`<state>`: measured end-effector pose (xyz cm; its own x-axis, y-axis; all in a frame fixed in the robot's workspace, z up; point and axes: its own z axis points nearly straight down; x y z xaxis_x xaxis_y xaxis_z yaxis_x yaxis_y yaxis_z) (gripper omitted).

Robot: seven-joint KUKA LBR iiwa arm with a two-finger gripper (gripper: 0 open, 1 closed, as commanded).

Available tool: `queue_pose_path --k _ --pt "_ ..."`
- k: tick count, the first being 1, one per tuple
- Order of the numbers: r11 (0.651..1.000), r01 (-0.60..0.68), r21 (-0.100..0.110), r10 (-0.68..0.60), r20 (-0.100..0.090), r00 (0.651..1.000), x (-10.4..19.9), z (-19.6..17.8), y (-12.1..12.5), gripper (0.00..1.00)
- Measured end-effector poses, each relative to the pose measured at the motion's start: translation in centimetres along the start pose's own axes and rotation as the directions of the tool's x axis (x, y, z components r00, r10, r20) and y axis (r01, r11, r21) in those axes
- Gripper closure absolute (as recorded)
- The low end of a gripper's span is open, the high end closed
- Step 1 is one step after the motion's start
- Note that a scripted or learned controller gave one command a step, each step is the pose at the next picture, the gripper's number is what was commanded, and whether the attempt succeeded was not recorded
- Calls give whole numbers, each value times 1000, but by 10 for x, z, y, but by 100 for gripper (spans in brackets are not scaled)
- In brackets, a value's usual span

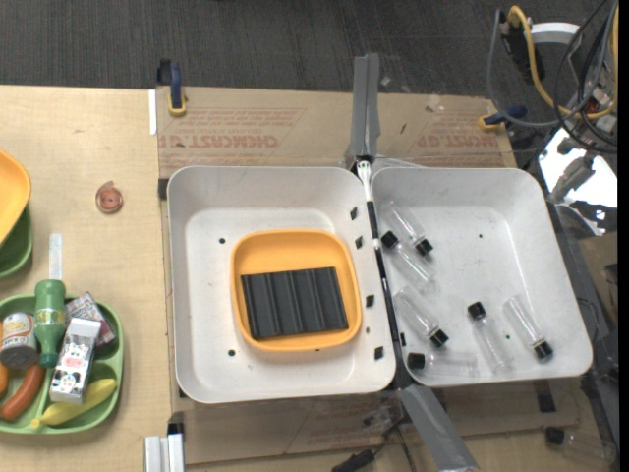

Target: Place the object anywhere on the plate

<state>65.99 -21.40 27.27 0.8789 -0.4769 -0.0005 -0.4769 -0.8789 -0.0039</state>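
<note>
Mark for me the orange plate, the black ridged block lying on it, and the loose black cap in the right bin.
orange plate point(257, 249): camera view, bare upper-left rim.
black ridged block point(294, 300): camera view, centre of its top face.
loose black cap point(477, 311): camera view, top of the cap.

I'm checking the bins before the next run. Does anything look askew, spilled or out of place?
The clear vials in the right bin lie scattered on their sides at differing angles, with one small black cap apparently loose. The orange plate sits squarely in the left bin, a dark ribbed block flat on it.
</note>
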Motion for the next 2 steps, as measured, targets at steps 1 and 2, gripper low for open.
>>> queue_pose_path --k 1,2 --pt "955 296 1 -296 0 955 3 4 5 0" --pt "955 296 1 -296 0 955 2 18 4 0"
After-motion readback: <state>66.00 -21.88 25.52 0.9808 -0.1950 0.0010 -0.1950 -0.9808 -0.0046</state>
